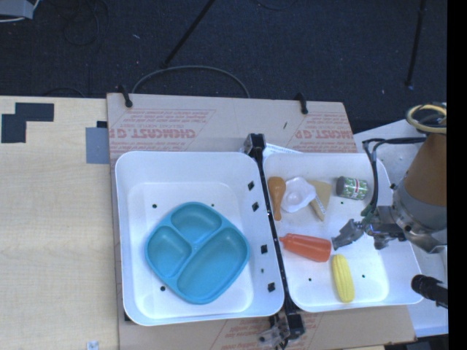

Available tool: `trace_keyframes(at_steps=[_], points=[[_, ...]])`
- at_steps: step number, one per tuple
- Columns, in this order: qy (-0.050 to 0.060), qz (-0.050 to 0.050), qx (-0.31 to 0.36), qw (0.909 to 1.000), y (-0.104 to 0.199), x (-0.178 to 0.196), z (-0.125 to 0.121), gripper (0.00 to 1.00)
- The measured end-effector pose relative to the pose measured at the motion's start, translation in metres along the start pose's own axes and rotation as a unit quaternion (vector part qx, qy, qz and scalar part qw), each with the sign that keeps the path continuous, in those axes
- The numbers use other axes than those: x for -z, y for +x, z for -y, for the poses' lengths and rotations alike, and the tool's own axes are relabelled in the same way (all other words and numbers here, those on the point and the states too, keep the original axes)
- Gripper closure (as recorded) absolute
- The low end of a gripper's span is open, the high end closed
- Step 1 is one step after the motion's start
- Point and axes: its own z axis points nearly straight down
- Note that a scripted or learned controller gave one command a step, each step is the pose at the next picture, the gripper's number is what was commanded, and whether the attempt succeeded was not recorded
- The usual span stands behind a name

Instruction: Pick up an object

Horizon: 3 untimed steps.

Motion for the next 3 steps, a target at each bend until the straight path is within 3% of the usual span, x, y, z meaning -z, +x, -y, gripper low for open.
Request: trace_keyframes(at_steps=[1,3], points=[[-0.007,0.001,0.001,1.0000,0.000,0.006,-0.003,0.00],[-0.003,0.000,0.002,1.0000,0.013,-0.101,-0.008,0.00]])
